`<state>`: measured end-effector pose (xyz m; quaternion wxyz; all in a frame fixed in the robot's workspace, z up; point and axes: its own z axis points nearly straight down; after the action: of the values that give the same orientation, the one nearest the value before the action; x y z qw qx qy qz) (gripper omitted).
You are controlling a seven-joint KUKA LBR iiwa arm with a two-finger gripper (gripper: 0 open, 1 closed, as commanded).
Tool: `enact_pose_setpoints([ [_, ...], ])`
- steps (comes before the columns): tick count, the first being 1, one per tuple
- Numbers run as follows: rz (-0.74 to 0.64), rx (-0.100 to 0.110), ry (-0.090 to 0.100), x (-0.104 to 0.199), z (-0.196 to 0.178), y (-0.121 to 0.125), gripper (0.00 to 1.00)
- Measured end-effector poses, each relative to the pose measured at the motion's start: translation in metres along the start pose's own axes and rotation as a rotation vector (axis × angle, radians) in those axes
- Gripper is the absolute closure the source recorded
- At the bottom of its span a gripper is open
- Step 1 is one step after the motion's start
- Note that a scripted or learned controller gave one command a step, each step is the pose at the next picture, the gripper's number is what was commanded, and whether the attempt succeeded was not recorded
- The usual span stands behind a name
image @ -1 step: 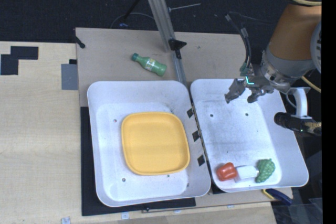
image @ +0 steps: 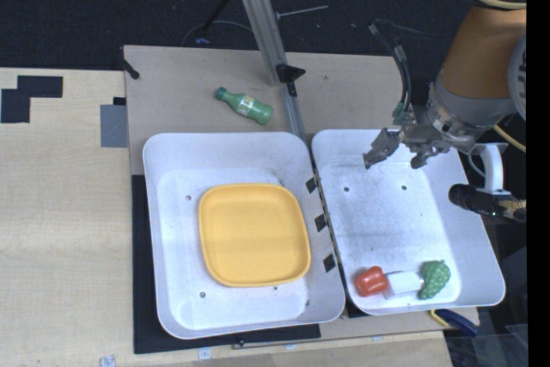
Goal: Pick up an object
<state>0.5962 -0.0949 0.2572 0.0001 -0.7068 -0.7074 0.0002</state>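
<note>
Gripper (image: 400,152) is hovering over the right bin's (image: 387,211) far end, fingers spread wide, gripping nothing. Red pepper (image: 370,280), white piece (image: 402,282) and broccoli (image: 435,278) are lying at the near edge, well apart from it.

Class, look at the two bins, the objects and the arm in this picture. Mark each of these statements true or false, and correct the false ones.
1. The yellow plate lies in the left bin. True.
2. The green bottle stands upright in the right bin. False: it lies on its side on the bench behind the left bin.
3. The tool grips the broccoli. False: it is over the bin's far end, with open fingers, holding nothing.
4. The red pepper lies near the right bin's front edge. True.
</note>
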Motion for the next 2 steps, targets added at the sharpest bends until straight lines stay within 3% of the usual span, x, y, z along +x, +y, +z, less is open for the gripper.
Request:
enact_pose_setpoints([
  [2,0.0,0.004,0.0,-0.001,0.107,-0.003,0.0],
])
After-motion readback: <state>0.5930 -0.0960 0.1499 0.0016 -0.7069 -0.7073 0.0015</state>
